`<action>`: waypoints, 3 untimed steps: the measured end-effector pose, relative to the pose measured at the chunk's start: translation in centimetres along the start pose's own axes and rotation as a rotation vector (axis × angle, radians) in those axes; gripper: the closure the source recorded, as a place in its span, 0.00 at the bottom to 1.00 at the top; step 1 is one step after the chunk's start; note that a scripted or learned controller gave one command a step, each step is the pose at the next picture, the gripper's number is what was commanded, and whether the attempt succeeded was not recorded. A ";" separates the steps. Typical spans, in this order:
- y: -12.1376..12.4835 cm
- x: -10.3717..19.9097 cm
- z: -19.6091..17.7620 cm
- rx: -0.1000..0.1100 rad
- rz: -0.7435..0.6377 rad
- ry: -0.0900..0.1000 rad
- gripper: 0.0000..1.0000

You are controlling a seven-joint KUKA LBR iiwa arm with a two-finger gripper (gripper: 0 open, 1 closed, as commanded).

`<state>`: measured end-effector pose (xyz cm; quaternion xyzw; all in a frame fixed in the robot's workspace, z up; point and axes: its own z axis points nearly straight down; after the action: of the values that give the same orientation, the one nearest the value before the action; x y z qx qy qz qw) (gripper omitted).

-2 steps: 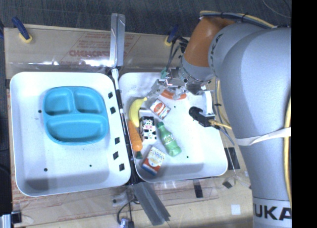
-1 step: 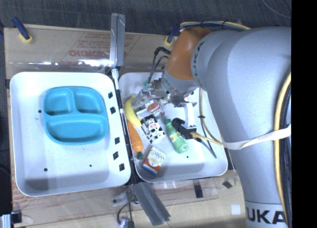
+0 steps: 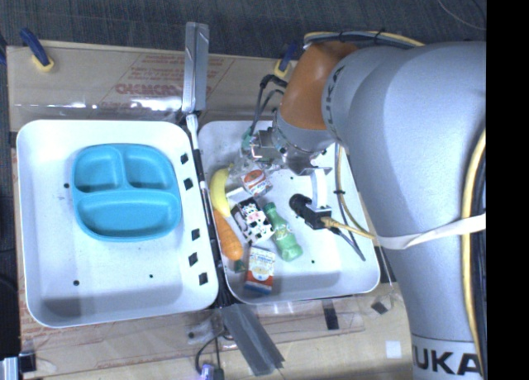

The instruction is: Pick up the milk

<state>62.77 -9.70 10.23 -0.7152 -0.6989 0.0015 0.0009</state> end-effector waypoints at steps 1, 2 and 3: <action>-0.7 6.1 -9.0 -0.001 -0.104 0.001 1.00; -2.5 13.9 -9.0 0.003 -0.029 0.001 1.00; 2.3 12.0 -16.2 0.000 0.273 0.001 1.00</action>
<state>65.42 2.29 26.45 -0.8036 -0.5952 0.0014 0.0010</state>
